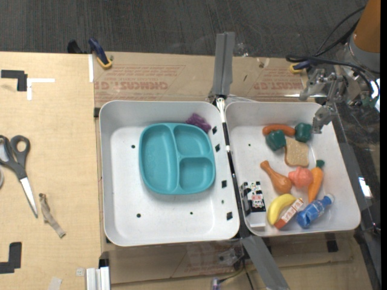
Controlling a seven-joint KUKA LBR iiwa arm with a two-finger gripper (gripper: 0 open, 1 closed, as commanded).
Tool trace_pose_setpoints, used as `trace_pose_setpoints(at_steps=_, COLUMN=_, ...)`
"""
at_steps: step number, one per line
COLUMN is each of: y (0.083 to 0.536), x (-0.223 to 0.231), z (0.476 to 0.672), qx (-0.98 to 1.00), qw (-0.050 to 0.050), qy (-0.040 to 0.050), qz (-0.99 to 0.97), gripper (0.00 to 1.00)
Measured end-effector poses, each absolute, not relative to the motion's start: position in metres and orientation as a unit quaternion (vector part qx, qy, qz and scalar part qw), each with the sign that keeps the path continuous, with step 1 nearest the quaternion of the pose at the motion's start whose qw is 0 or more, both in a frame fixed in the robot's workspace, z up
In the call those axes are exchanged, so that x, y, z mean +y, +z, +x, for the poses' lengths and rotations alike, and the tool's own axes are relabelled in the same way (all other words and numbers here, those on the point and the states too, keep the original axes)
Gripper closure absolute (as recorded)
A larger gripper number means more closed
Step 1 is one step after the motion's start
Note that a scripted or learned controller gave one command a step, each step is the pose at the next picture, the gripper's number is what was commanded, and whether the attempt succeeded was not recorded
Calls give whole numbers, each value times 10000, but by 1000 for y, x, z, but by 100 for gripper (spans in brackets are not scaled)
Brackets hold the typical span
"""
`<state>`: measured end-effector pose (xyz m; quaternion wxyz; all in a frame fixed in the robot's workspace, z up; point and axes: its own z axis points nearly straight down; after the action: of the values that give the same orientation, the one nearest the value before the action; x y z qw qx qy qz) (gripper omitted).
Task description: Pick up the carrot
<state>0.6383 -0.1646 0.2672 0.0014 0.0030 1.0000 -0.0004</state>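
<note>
The end effector (320, 116) hangs at the far right corner of the right bin (351, 180), a tangle of grey metal and cables; I cannot tell whether it is released or clenched, and nothing is visibly caught in it. The carrot (315, 181) lies well apart from it toward the near side of that bin, a slim orange taper with a small green tip at its far end, running near to far along the right wall. To take it well, the arm should travel toward the near side, come down over the carrot's thick middle and close across its short width, since a grip along its length would likely slide off. The crowding is the risk as I judge it: a pink rounded toy (300, 176) touches the carrot's left side and a blue bottle (314, 210) sits just beside its near end, so the approach wants to be steep and narrow. A slice of bread (297, 153) and a second orange vegetable (277, 129) with dark green pieces lie nearer the end effector and could be mistaken for the target. The arm is cut off at the picture's right edge. The carrot's near tip is hard to separate from the bottle. The left bin (115, 216) carries a teal divided plate (178, 158).
</note>
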Motion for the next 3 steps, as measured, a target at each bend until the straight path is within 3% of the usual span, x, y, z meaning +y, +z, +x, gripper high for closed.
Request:
trace_pose_setpoints(at_steps=1, y=200, x=-222, z=609, qx=9999, qw=15, qy=-3, qz=172, gripper=0)
trace_pose_setpoints(at_steps=2, y=96, x=-222, z=571, qx=9996, qw=48, qy=-17, qz=-274, gripper=0)
trace_pose_setpoints(at_steps=3, y=108, x=-221, z=574, qx=9995, qw=91, qy=-33, qz=-302, gripper=100)
